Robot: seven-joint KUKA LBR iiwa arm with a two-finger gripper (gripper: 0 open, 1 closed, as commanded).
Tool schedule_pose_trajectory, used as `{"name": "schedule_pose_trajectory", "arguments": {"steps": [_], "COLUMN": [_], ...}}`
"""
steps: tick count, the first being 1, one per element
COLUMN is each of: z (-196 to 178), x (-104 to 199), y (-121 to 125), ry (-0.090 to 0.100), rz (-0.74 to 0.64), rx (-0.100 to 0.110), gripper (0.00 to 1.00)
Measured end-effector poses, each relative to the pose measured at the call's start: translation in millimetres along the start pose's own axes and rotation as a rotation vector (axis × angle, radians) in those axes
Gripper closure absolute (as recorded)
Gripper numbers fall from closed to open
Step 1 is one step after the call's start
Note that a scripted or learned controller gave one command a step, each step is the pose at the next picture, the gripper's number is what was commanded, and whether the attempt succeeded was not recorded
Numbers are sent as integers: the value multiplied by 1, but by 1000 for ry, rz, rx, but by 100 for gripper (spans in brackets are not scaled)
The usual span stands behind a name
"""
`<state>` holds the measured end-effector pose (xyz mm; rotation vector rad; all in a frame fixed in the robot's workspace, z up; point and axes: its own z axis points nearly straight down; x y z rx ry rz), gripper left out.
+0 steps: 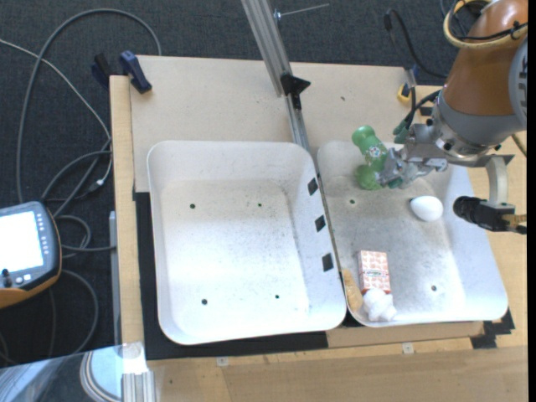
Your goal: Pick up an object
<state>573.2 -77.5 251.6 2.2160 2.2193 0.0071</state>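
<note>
A green bottle [367, 151] lies at the back of the right bin [469, 266], its lower end against my gripper [392, 174]. The gripper hangs low over the bin just right of the bottle, under the grey wrist and orange band [486, 48]. A white egg-shaped object [426, 208] rests a little right of and in front of the gripper. A red and white carton [373, 270] lies near the bin's front, with a small white lump [378, 306] just in front of it.
The left bin [167, 224] sits beside the right one, their rims meeting along the middle. A metal rail [270, 40] slants down from the top to the bins' junction. A black part of the arm [481, 212] juts over the right bin's right side.
</note>
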Motion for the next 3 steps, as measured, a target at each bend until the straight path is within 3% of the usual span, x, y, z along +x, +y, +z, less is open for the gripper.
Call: {"name": "schedule_pose_trajectory", "arguments": {"steps": [3], "z": [0], "x": [151], "y": [36], "ry": [1], "rz": [-3], "rx": [5], "gripper": [100]}}
